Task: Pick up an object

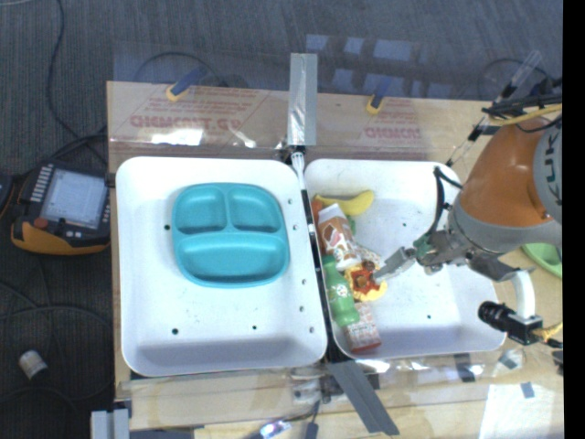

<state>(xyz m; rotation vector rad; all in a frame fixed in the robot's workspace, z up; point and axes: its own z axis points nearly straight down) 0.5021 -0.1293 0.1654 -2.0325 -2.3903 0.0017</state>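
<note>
Reaching in from the right, the two-finger metal claw [388, 265] hangs low over the right shallow white plastic bin [411, 323], its tip just beside a small red-and-yellow crinkled packet [366, 280]; we cannot tell how far apart it stands, and we see nothing in its hold. That packet lies against the bin's left wall, on top of a long green-and-white wrapped pouch [344, 302] and next to a red-brown printed pouch [335, 236]. We judge it light, soft and slippery in its film, likely to crumple, so we would pinch it across its narrow middle. Behind the pile rests a smooth yellow curved banana [355, 201], firmer and easier to grip. Further out, the left white bin [146, 337] bears a rigid teal moulded plastic tray with three compartments [228, 233]
</note>
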